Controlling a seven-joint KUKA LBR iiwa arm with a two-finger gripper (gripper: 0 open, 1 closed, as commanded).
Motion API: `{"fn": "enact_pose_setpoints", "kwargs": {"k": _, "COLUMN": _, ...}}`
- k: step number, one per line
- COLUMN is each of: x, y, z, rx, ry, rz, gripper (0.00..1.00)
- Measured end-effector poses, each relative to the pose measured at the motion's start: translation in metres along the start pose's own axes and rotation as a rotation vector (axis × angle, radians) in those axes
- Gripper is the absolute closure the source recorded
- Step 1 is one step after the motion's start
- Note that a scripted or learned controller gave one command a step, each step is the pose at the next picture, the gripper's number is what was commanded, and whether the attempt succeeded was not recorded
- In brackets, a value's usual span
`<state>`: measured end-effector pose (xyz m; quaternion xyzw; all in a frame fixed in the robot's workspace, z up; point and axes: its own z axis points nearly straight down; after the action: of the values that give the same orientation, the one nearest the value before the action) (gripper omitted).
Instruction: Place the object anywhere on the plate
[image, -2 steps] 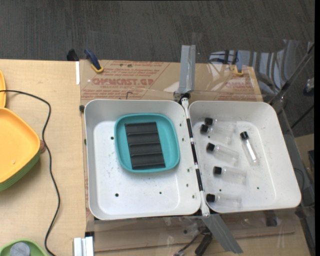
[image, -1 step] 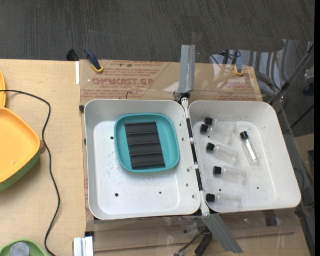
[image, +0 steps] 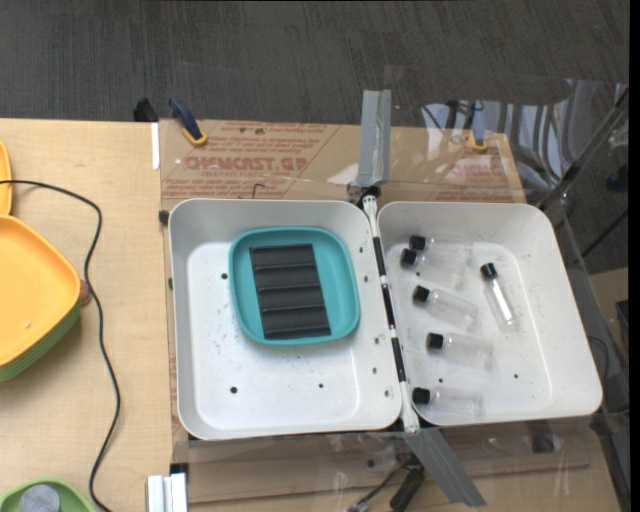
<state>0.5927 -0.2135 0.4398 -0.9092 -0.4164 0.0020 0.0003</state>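
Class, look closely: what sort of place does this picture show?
Probably a lab or robotics test bench: two white bins hold clear vials with black caps and a teal plate, with clamps and a cable nearby.

A: What sits in the left bin (image: 200, 330)?
B: A teal plate (image: 342, 290) with a dark ribbed insert.
A: And the right bin (image: 560, 300)?
B: Several clear black-capped vials (image: 497, 292), lying scattered.

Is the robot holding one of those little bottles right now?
No, nothing is being held. The bottles all lie loose in the right bin, and the teal plate sits in the left bin.
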Motion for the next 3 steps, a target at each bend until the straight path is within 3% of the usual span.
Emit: {"fn": "enact_pose_setpoints", "kwargs": {"k": 3, "x": 0.0, "y": 0.014, "z": 0.0, "rx": 0.001, "ry": 0.0, "rz": 0.356, "gripper": 0.0}}
